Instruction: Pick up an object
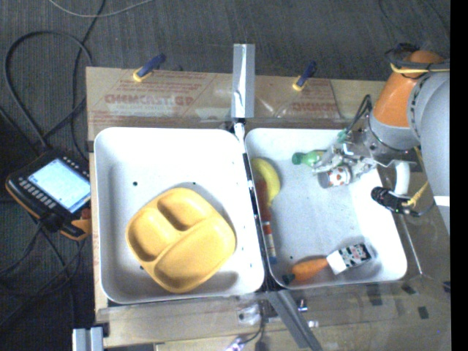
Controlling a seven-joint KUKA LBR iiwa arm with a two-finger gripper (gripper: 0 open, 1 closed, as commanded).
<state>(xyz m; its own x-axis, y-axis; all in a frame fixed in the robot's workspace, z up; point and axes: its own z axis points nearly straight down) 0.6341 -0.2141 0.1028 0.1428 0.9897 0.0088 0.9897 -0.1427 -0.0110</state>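
Bench point(110, 79) carries two white bins. Orange carrot point(309, 269) at right bin's point(380, 262) 6 o'clock, banana point(268, 178) at 9. Gripper point(338, 159) at 12 beside green object point(306, 157); finger state unclear. Risk, by judgement: green object sits near wall, could be nudged aside rather than gripped.

Bench point(212, 97), left bin point(117, 152), right bin point(380, 247)

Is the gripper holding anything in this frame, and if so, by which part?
Cannot be told. The gripper is low in the right bin, beside a green item, but nothing is visibly between the jaws.
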